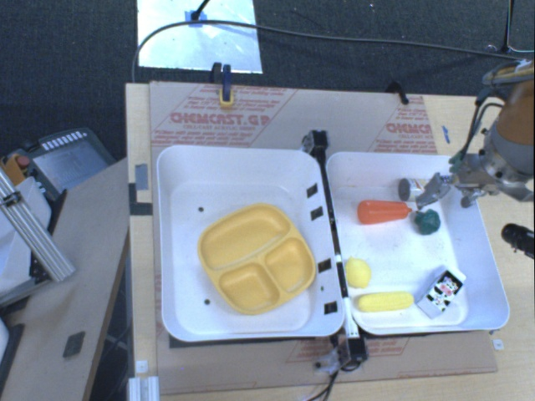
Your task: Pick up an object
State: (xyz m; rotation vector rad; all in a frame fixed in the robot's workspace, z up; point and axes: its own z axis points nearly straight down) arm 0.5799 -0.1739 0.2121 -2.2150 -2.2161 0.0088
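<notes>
Gripper [420,192] over the right bin [481,249], near its far edge; fingers spread, nothing between them. Carrot [384,212] just below the gripper, green ball [428,221] beside the carrot's tip. Lemon [358,272] and banana [384,302] near the left wall; small carton [441,292] at the near right corner. Yellow divided tray [255,257] in the left bin [180,224].
</notes>
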